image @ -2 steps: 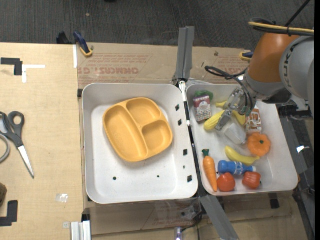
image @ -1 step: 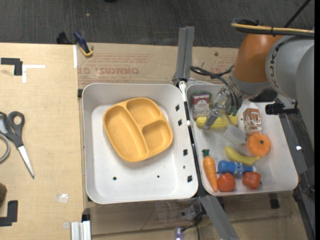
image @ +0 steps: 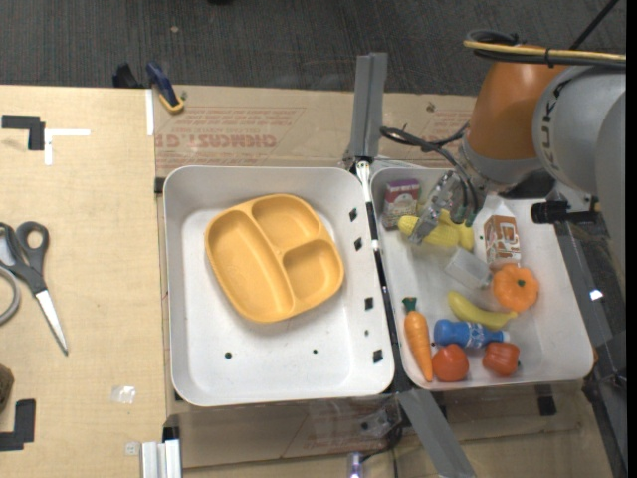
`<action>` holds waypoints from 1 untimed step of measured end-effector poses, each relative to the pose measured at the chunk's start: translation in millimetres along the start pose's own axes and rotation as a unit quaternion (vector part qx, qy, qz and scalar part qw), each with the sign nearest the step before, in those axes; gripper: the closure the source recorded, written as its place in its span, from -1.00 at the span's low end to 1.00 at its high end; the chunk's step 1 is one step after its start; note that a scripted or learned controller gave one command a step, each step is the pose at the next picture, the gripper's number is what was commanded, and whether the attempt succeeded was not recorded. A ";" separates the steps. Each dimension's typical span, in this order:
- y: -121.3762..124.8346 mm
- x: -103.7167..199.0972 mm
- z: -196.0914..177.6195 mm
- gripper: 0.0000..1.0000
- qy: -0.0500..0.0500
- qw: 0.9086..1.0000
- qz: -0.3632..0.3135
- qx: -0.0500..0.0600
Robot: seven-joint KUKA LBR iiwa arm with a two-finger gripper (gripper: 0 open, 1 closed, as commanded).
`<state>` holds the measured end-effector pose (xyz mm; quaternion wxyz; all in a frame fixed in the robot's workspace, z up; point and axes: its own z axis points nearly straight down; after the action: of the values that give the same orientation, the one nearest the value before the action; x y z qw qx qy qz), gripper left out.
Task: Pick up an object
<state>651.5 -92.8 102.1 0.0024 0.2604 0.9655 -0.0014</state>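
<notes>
Right bin (image: 572, 352): fingers (image: 430, 222) touching yellow toy (image: 453, 236)

Two bins side by side at frame centre. Left bin (image: 179, 297): a divided plate (image: 274, 257) at its middle. Right bin (image: 567, 312): a carrot (image: 417, 340) along its left wall; a tomato (image: 450, 362), a bottle (image: 471, 335) and a pepper (image: 501, 358) at lower centre; a banana (image: 476, 312) just above them; a small pumpkin (image: 515, 289) to the right. Scissors (image: 35, 272) lie on the bench (image: 80, 366) at frame left.

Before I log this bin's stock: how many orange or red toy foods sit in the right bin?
4: a carrot by the left wall, a pumpkin toward the right, a tomato and a red pepper along the front. More may hide under the arm.
</notes>
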 end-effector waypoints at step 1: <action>-20.3 35.4 9.8 1.00 0.002 0.997 0.075 -0.001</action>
<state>610.7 -92.6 92.1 0.0005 0.3324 0.9431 0.0001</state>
